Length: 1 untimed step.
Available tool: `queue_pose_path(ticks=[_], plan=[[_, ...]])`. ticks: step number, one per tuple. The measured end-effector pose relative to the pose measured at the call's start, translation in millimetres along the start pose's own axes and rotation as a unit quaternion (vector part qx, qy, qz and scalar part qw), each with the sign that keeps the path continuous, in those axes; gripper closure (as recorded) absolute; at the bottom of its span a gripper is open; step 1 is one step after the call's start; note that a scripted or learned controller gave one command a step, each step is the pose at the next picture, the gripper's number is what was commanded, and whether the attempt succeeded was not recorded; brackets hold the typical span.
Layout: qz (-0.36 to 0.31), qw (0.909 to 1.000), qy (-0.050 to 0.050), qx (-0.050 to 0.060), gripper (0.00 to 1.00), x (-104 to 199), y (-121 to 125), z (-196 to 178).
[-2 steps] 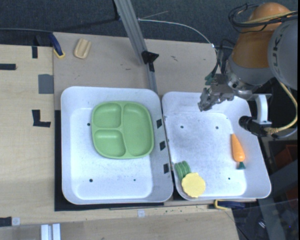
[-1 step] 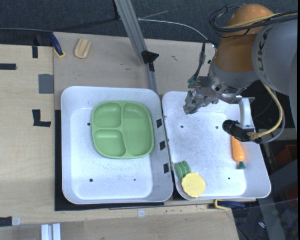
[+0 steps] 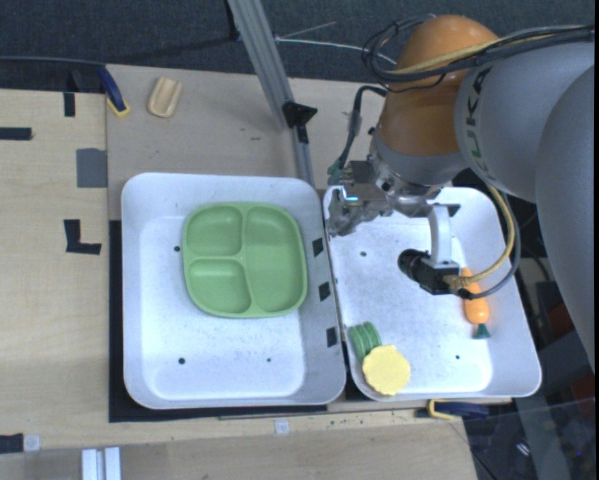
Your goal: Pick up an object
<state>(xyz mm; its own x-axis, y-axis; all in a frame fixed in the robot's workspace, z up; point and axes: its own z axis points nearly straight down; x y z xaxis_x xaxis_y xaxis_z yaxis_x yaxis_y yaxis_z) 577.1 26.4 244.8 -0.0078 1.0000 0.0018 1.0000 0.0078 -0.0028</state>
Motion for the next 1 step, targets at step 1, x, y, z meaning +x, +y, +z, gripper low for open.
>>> queue_pose_path(ticks=[1], plan=[[0.001, 1.0000, -0.001, 0.001, 1.00, 49.4, -14.0, 19.5]])
